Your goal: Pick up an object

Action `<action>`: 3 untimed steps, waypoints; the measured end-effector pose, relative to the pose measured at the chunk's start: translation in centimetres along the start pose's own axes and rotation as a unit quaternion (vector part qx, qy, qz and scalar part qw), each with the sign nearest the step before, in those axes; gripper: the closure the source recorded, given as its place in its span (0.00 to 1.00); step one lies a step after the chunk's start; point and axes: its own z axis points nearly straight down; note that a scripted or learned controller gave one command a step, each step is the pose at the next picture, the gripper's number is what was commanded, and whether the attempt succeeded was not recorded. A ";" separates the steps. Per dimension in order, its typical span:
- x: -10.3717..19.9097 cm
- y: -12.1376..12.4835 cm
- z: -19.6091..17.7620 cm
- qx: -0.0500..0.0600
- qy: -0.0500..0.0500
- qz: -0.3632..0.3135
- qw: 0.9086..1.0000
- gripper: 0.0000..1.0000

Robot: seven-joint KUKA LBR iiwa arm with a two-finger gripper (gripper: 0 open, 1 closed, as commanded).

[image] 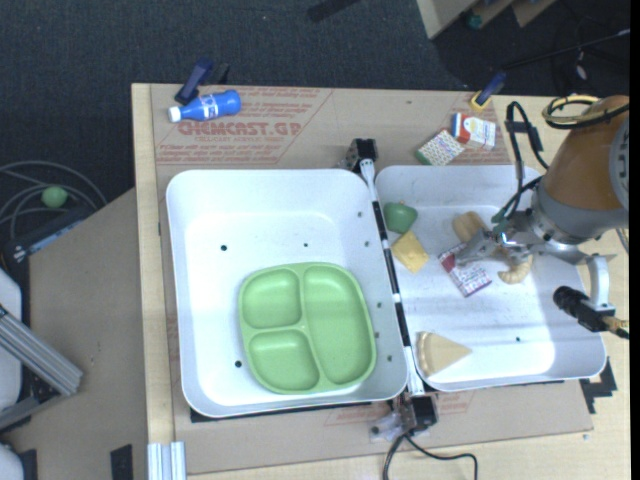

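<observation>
A small flat packet with red and white print (467,274) lies in the middle of the right-hand shallow white bin (560,363), its lettering too small to read. Just above it, in the right centre of the frame, the gripper (497,240) of the grey arm with its orange band (588,173) hangs low over the bin; whether it is released or clenched cannot be told, and nothing can be made out in its grasp. A tan, bread-like piece (467,226) sits at the gripper's left, and a pale beige lump (516,271) lies to the packet's right. Further left are a pale yellow block (409,253) and a small green rounded object (401,215) near the dividing wall; a tan wedge (438,350) rests at the bin's lower left. The left-hand white bin (200,228) holds a light green three-compartment plate (304,326). On the bench (300,118), at the upper left, red printed writing reads roughly "CHEMCAST GP" beside a blue and white bottle (205,106) lying on its side.
</observation>
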 end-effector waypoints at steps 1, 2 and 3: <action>4.5 5.0 0.1 -0.002 -0.002 0.002 1.000 0.00; 4.3 5.1 -1.1 -0.004 -0.004 0.002 1.000 1.00; 11.8 0.8 -9.4 0.004 -0.002 0.001 1.000 1.00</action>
